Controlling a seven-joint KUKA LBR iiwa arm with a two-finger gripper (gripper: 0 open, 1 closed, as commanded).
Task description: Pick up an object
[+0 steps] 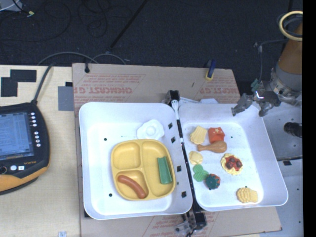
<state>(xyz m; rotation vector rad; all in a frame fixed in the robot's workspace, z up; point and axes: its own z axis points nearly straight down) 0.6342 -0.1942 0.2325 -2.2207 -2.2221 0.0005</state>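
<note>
My gripper (253, 106) hangs over the far right corner of the right bin (269, 147), its fingers spread open with nothing between them. Below and left of it in that bin lie toy foods: a yellow crinkle piece (198, 134), a red cube (216, 134), a brown drumstick (213, 147), a small tart with red topping (232, 164), a green leaf piece (199, 172), a dark broccoli (213, 181) and a yellow corn piece (247, 195). The gripper touches none of them.
The left bin (94, 132) holds a yellow divided plate (129, 155) with a sausage (132, 185) and a green stick (164, 170), plus a fried egg (150, 130) behind it. A teach pendant (19, 142) lies at far left. A blue clip (211, 69) sits on the cardboard's far edge.
</note>
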